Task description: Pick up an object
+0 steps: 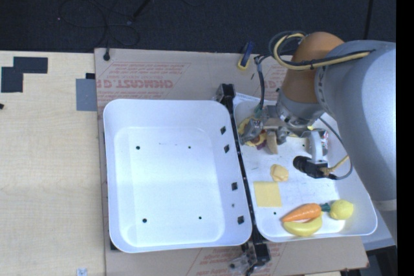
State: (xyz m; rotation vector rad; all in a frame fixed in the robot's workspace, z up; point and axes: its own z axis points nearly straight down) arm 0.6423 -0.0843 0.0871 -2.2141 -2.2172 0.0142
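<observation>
Jaws sit low at the back-left of the right bin [294, 189], on the end of the arm [362, 94]. They are right over a yellow-brown item [248, 129] that lies close to the wall shared with the left bin [168, 171]. My read is that this item is the pick target. Wrist hardware blocks the tips, so I can't tell how far the jaws are open or whether anything is between them.

How I'd do it well:
- Centre on the item before closing. It's hard by the wall, so 1 side of the jaws has little room. Turn the wrist so the closing line runs along the wall, not into it.
- Go down to just off the bin floor, then close. The item looks small and irregular, so a high grip probably pinches air.
- Lift straight up, slowly, and confirm something is in the grip before moving off.

Fallback if it comes up with nothing: 5 other things are in the same bin.
- Small yellow chunk [279, 172] and flat yellow square [267, 193] lie mid-bin, near each other. The square is likely too thin to grab.
- Carrot [301, 211], banana [304, 227] and lemon [342, 209] bunch at the front corner, carrot touching banana.
- The lemon looks the most graspable, but its neighbours may get nudged.
</observation>
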